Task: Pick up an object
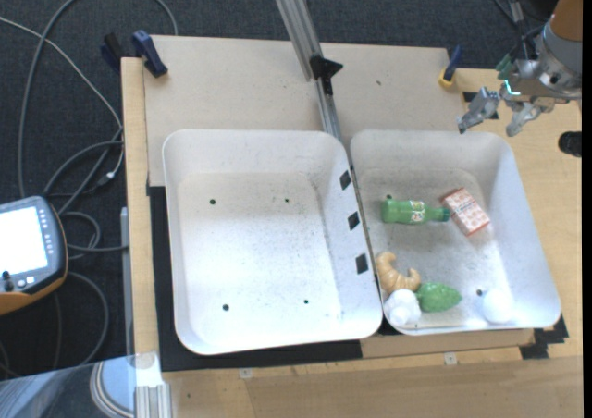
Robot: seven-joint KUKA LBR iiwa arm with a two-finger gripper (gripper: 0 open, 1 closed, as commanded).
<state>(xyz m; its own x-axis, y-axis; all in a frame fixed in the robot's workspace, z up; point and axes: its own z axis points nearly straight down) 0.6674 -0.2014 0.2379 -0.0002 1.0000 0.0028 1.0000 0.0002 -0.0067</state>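
You have two shallow white bins side by side on a pale wooden bench [231, 83], both of speckled, rounded-cornered plastic. The left bin [250, 240] shows you bare floor. The right bin [518, 222] holds all the objects. A slim metal rail [296, 18] slants down to the seam between the bins.

The arm [569, 9] comes in at your upper right, and its gripper [495, 116] hangs above the right bin's far rim, over the bench. Its two grey fingers are spread apart with nothing between them.

In the right bin, a green bottle [413, 213] lies on its side, long axis roughly left to right. Just beside its right end you see a small red and white box [465, 211], tilted diagonally. Near the front wall lie a tan, lumpy curved piece [396, 270], a green rounded lump [438, 296] and a white round-capped item [402, 307], clustered close together. A white ball-like thing [498, 307] sits in the front right corner, well apart from the gripper.
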